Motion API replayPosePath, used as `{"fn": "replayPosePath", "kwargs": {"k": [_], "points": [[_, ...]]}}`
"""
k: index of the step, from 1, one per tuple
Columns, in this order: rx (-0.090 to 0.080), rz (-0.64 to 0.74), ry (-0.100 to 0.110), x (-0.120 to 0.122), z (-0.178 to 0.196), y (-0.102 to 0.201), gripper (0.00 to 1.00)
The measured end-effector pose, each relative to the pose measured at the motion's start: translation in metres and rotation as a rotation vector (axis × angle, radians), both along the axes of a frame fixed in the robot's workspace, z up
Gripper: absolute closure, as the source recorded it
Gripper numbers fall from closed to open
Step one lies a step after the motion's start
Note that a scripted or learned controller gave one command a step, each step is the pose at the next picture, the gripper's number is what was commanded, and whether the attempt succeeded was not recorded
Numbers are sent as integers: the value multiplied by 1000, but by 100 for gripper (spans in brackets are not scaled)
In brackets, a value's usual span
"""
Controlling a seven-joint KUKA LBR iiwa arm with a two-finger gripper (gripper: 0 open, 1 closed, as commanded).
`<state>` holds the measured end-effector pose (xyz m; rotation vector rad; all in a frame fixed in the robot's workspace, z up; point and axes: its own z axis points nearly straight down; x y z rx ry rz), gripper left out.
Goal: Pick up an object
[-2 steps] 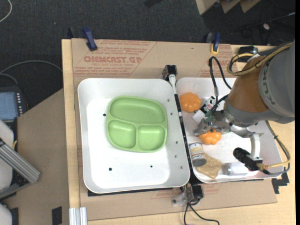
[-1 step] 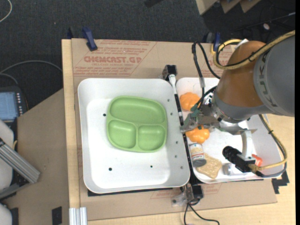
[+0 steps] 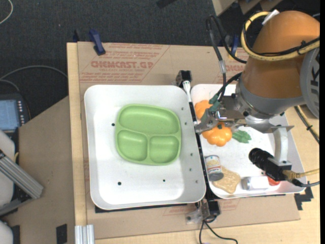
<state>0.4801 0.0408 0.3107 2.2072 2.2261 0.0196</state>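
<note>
arm: grey/orange arm (image 3: 279, 44) reached in over the right bin (image 3: 238, 155); wrist blocked much of that bin's far half
gripper: gripper (image 3: 214, 120) sat low in the right bin, close to the wall shared w/ the left bin (image 3: 101, 151)
gripper state: cannot tell whether open or closed; nothing seen held
likely target: orange pepper-like toy (image 3: 218, 134), just below the gripper on the near side, touching it or nearly so; couldn't tell which; toy rested on the bin floor
other obj near hand: second orange piece (image 3: 201, 108) just beyond the gripper on the far side, partly hidden; green piece (image 3: 242, 135) beside the pepper toy, on the arm's side of the gripper
obj further off: small can (image 3: 213, 166) nearer the cam than the gripper; tan flat piece (image 3: 227, 180) next to the can; white-and-red item (image 3: 259, 183) by the near rim
left bin: green divided plate (image 3: 148, 134) well apart from the gripper, across the shared wall; not in play
step: judged as approach/descent onto the pepper toy; grasp not confirmed, no lift yet
progress: early; object not picked
next move needs: gripper centred over the toy w/ room on both sides; close, then lift straight up
risk: crowded spot; could nudge the second orange piece or the wall; rounded toy may slip out
</note>
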Motion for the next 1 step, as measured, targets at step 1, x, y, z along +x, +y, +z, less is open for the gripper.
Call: {"fn": "replayPosePath", "kwargs": {"k": [1], "points": [[-2,-2,9,-1,20,47,100]]}}
